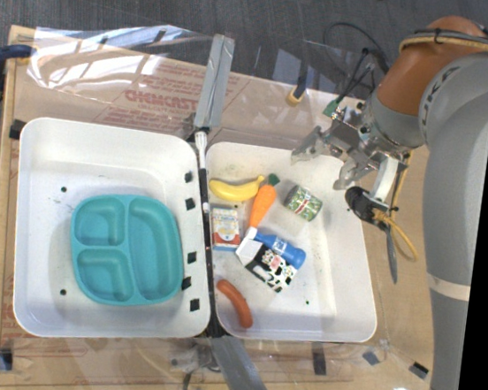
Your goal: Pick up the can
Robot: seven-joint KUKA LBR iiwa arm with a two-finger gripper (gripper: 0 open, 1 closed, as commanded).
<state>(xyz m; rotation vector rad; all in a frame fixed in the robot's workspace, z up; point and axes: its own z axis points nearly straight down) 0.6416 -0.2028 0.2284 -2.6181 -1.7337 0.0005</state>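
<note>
The can [303,202], small with a green and white label, lies on its side in the right bin [348,288], near that bin's far right part. My gripper [326,165] hovers above the bin's far edge, just up and right of the can and apart from it. Its two grey fingers [305,150] are spread wide, with nothing between them. The arm's orange band sits above the wrist at the upper right.
In the right bin lie a banana [234,188], a carrot [262,206], a small red and white carton [226,226], a blue and white cow-print carton [269,260] and a sausage [235,303]. The left bin [43,163] holds a teal divided tray [125,250].
</note>
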